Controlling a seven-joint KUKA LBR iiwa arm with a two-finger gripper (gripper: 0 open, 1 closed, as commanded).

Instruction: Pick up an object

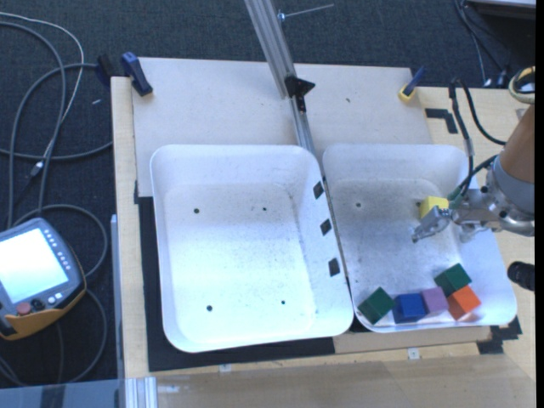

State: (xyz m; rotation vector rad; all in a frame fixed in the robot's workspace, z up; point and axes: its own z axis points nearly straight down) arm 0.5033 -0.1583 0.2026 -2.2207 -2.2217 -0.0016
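My gripper [425,226] reaches in from the right over the right bin [374,164], pointing left, low above the bin floor. A yellow block [434,204] sits right against its upper side, partly covered by it; whether the block is gripped is hidden. Along the bin's front edge lie a green block [376,303], a blue block [410,306], a purple block [435,299] and an orange block [464,302]. A second green block [452,276] rests just behind the orange one.
The left bin [170,172] stands beside the right one, with a row of black clips [325,226] on the shared wall. A slanted metal rail [272,41] crosses the bench behind the bins. Cables hang at the right rear.
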